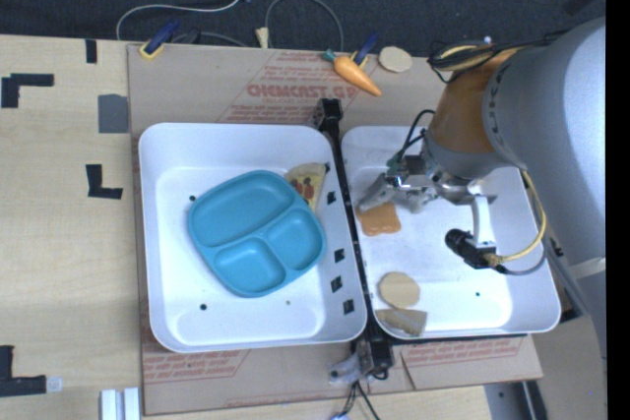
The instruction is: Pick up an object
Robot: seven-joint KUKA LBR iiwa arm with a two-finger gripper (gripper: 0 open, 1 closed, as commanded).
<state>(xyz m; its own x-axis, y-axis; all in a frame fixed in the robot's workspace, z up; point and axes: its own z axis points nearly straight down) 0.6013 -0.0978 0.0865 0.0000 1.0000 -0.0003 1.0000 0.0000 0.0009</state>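
At the near edge of the right bin (pixel 532 315) lies a tan, wedge-shaped piece (pixel 403 321), matte and angular, with a round, pale biscuit-like disc (pixel 400 289) just beyond it. Further in, beside the divider between the bins, sits a flat orange-brown slab (pixel 381 218) with soft corners. The tool (pixel 378 196) is at this slab's far edge; whether its fingers are spread or closed cannot be told, and nothing can be seen held between them. The left bin (pixel 157 211), smooth white plastic, carries a glossy blue divided plate (pixel 256 231) with three compartments, and a yellowish wedge (pixel 308 180) rests against the plate's far right rim. Beyond the bins, on the brown cardboard sheet (pixel 236 93) covering the table, red print appears to read "CHEMCAST", partly blurred. At the sheet's far edge lie a toy carrot (pixel 354 74), orange and tapered, and a small round beige disc (pixel 396 60).
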